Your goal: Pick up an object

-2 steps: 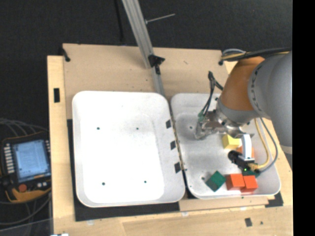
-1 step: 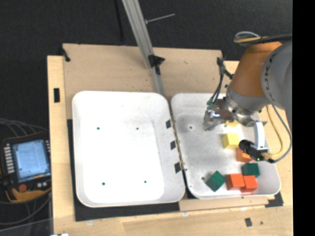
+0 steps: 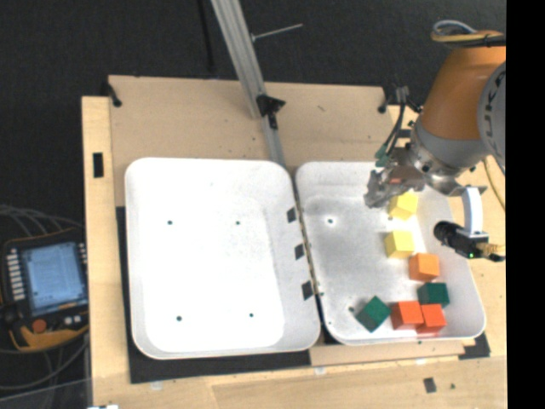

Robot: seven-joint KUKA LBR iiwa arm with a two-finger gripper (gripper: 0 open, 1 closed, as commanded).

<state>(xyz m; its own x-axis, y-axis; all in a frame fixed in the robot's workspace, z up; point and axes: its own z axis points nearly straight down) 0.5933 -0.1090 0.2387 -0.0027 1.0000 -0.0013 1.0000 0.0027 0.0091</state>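
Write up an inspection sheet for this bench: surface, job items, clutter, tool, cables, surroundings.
Surface: wooden bench bearing a left bin and a right bin, both white, side by side.
Job's things: all in the right bin: two yellow blocks, three orange blocks, two green blocks.
Clutter: nothing seen.
Grippers: tool low over the right bin's far side, beside the upper yellow block; finger state not discernible.
Cables: bundle at the far left, off the bench.
Surroundings: handheld screen unit at left; slanted metal rail above the bins.
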